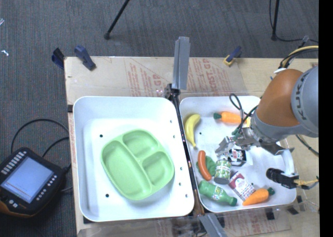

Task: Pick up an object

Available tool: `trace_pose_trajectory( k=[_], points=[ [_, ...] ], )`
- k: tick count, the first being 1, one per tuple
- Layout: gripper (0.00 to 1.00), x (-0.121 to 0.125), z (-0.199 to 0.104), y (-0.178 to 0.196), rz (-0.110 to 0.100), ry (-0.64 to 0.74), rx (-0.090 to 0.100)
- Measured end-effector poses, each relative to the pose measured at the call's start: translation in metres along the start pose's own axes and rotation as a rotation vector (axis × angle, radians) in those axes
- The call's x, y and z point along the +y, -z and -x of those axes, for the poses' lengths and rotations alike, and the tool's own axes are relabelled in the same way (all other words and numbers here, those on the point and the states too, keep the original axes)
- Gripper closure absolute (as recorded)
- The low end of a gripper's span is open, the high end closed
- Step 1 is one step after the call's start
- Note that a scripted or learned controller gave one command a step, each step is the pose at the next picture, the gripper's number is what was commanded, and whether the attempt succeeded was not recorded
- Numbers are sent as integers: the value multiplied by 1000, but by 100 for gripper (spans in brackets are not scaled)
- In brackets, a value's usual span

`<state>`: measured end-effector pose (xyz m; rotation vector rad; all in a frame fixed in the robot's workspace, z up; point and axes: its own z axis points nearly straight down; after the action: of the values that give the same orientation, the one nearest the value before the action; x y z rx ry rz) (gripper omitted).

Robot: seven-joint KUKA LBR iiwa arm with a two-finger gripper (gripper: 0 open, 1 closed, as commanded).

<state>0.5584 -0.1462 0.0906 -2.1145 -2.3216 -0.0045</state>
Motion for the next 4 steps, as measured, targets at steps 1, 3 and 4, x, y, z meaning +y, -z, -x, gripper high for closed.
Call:
trace_pose_trajectory(
  k=[1,3,4],
  points=[
    [100,-1,0,8,-4,-7,5],
    [0,-50,-16,-3,-2,-35,-1],
    [0,-85,26,-3,-1,-349,-1]
  ],
)
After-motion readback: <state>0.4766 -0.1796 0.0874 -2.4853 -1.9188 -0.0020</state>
